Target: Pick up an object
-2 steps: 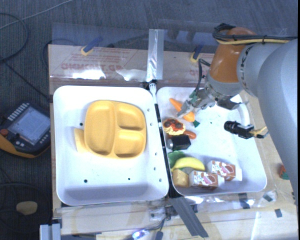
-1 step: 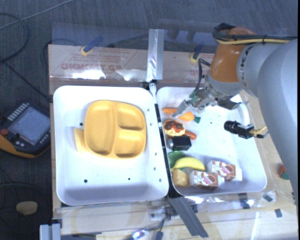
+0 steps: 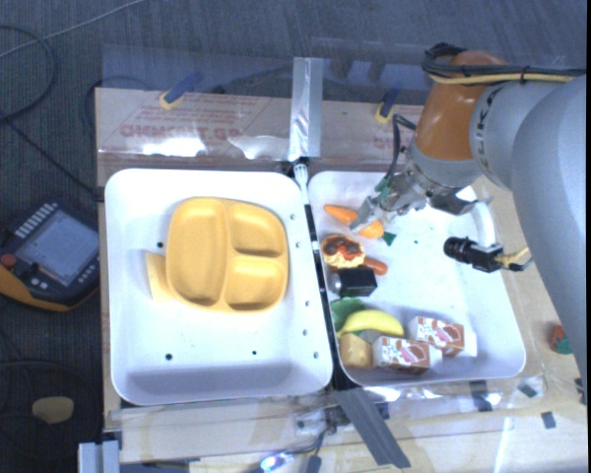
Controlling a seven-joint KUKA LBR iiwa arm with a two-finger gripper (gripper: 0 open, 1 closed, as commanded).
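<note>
Over the right bin (image 3: 443, 294), toward its 11 o'clock corner: gripper (image 3: 377, 208) low among the toy food.
Grey arm (image 3: 542, 136) reaches in from 2 o'clock; whether the gripper is spread or pressed together cannot be told at this slant; carrot (image 3: 339, 212) lies just at its 9 o'clock, a smaller orange piece (image 3: 373, 231) just at its 6 o'clock; contact with either is unclear. Down the bin's 9 o'clock side: burger (image 3: 342, 251), then black block (image 3: 357, 282), close together. Toward 7 o'clock: banana (image 3: 372, 321), a brownish lump (image 3: 355, 349) just below it. At 6 o'clock, two small cartons (image 3: 422, 345) side by side, touching. Left bin (image 3: 138, 343) at 9 o'clock of the right one; yellow divided tray (image 3: 227, 252) sits in its middle, well apart from the gripper.
</note>
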